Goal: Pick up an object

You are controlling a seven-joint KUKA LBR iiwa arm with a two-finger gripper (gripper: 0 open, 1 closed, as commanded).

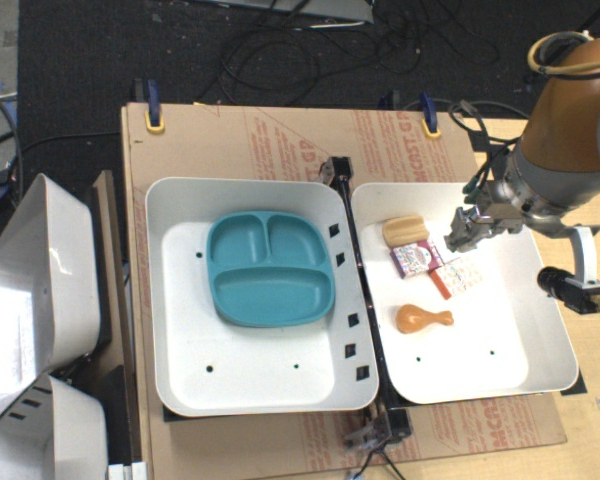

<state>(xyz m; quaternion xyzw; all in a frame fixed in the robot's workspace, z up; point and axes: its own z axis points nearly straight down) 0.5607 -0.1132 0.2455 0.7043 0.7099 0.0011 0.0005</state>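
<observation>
In the right bin lie a tan bread-like block, a small purple-and-white packet, a red-and-white flat piece and an orange drumstick-shaped toy. My gripper hangs over the upper middle of that bin, just right of the tan block and above the red-and-white piece. Nothing shows between its tips. The grey arm with its orange band reaches in from the upper right.
The left bin bears a teal divided plate. A black clip strip runs between the bins. White containers stand off the bench at the left. Cables lie on the dark floor behind.
</observation>
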